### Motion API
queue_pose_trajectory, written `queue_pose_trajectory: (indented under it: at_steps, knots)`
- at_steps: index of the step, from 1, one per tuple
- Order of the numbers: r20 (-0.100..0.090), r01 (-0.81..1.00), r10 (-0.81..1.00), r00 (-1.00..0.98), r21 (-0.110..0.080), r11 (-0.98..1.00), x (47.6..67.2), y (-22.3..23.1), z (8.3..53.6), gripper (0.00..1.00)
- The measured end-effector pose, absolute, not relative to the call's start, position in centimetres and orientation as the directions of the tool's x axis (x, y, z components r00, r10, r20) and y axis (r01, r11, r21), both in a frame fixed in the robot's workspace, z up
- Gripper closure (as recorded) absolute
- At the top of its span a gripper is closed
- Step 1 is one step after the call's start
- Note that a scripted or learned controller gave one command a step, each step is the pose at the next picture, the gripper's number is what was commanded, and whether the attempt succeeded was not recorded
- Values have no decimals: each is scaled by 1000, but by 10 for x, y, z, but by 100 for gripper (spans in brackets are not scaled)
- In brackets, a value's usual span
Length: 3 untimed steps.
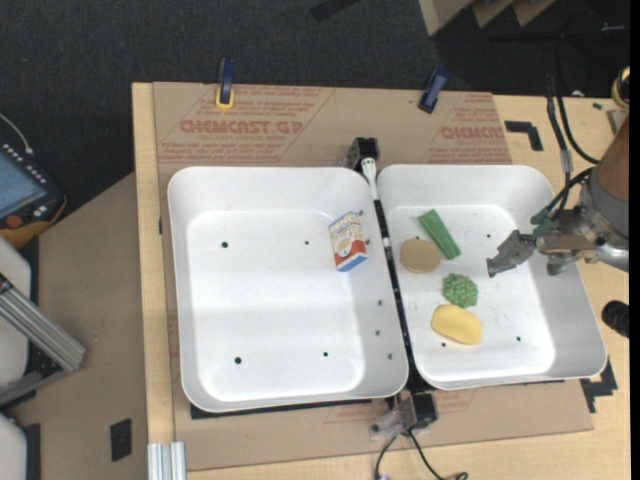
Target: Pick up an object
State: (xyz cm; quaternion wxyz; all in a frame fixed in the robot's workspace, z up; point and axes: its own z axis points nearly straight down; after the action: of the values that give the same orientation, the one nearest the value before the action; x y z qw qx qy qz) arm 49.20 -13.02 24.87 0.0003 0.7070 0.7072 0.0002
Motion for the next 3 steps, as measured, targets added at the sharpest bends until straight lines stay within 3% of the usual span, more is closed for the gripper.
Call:
queue_pose_trajectory:
  at_steps: [1,2,3]
  knots:
    - [-1,1000,1000,-1,4,1,493,-130,259,100]
    - [1,1000,1000,5,-9,-5,477,-171,189,100]
    - [2,1000,1000,0,-5,0,479,-172,162,100]
